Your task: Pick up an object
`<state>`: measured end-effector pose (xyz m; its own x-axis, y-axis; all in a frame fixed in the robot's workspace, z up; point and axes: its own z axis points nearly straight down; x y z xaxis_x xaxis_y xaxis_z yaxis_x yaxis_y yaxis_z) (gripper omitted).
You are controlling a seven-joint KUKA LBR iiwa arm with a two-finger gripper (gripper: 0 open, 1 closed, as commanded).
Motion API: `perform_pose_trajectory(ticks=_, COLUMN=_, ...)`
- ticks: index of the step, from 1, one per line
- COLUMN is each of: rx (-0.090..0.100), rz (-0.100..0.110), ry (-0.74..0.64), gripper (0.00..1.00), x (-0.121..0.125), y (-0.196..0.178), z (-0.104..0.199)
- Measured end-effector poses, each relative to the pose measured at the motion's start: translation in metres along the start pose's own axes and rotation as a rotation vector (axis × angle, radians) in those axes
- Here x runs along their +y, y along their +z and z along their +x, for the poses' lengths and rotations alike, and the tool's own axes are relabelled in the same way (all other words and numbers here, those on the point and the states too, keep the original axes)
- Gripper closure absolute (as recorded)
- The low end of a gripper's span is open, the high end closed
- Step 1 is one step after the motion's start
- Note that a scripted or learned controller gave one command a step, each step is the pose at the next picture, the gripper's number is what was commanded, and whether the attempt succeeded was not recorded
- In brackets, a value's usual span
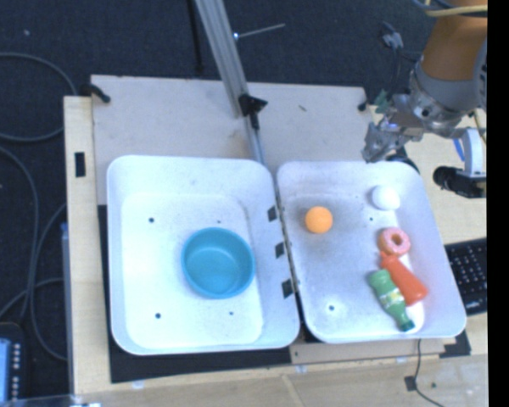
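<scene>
Gripper (380,147) over right bin's (343,325) far rim, can't tell its state (blurry), nothing held; white ball (385,197) just below, prob rolls off if nudged.

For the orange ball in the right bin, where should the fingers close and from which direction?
Come straight down from above on the orange ball and close across its middle. It is round, so any finger direction works, and it sits alone on the floor of the right bin, apart from the wall and other toys.
</scene>
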<state>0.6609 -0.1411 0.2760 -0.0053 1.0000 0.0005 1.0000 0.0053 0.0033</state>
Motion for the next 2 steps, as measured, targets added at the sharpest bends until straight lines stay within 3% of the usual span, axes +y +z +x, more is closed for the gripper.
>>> perform_pose_trajectory(ticks=2, rx=0.001, rz=0.006, ry=-0.003, gripper=1.0, x=-0.023, y=0.022, z=0.102)
